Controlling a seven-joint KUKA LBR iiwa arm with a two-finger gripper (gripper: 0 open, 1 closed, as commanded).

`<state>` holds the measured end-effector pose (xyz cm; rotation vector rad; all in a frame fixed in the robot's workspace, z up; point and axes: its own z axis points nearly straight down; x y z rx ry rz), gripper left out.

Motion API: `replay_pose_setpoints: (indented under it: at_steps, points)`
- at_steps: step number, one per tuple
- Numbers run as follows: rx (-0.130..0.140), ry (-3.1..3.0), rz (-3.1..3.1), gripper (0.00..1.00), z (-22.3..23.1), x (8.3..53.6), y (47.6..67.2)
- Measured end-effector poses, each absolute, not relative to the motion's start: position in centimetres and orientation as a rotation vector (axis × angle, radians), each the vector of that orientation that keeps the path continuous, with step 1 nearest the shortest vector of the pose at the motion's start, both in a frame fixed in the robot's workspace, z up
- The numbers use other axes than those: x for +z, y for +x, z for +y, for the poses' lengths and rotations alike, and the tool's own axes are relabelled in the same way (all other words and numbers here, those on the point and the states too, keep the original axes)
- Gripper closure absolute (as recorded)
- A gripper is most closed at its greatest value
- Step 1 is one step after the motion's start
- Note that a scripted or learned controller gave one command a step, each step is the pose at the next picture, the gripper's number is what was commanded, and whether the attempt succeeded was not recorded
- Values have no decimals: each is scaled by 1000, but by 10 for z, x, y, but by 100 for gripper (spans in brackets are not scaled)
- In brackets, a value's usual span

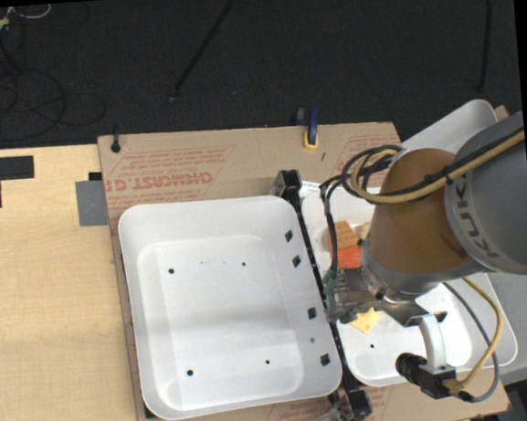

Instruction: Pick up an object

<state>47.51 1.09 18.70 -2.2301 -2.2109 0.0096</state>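
Reaching into the right bin [495,345], the arm [447,216] covers its gripper [350,306].
An orange block [347,243] lies just beside it, a yellow piece [365,320] below; grip state impossible to tell.

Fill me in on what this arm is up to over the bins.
The KUKA arm reaches in from the right and hangs low over the right bin, covering much of it. An orange object and a yellow object show beside its wrist in that bin. The gripper itself is hidden beneath the arm, so no grasp can be confirmed. The left bin sits alongside.
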Motion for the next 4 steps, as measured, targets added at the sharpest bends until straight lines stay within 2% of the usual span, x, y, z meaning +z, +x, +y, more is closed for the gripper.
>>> replay_pose_setpoints:
  at_steps: [1,2,3,4]
  points:
    - [7,-2228,-2214,100,-50,187,475]
    - [-9,-2218,-2229,100,-3,264,515]
    - [-6,-2220,-2227,100,16,325,543]
    - [1,-2217,-2223,100,45,337,534]
